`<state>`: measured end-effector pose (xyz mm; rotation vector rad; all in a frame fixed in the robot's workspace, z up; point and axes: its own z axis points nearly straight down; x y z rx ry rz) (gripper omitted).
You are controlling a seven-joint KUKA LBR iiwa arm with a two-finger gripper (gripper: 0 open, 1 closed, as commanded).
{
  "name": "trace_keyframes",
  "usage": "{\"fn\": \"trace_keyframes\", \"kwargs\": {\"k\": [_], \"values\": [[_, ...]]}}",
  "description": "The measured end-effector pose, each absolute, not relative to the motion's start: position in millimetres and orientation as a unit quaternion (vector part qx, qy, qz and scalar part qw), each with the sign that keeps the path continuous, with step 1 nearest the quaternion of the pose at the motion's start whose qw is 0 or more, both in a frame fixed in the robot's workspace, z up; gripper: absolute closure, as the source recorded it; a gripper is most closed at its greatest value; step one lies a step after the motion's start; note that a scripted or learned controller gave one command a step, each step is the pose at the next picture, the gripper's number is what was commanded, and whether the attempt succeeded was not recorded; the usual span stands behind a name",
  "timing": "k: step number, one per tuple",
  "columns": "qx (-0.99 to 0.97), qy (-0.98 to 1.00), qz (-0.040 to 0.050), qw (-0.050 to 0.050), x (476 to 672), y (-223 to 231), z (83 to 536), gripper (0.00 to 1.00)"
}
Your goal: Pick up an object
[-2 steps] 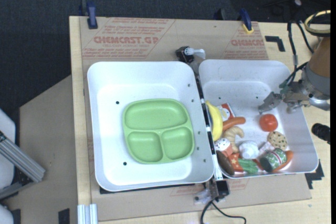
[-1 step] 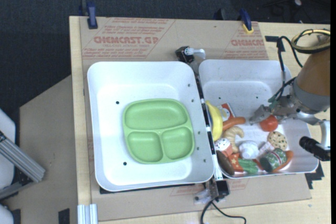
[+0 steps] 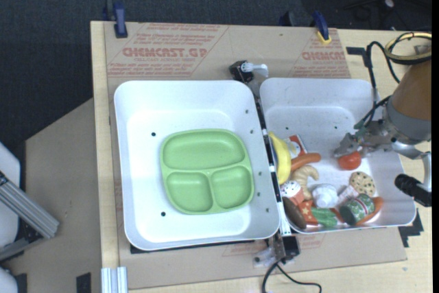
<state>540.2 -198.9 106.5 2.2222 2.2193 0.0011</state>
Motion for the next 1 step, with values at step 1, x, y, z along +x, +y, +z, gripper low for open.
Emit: {"fn": "trace_keyframes", "kwargs": {"k": [1], "values": [[0.704, 0.710, 0.0036, 0.004, 585.3, -101.7, 217.2, 1.00]]}}
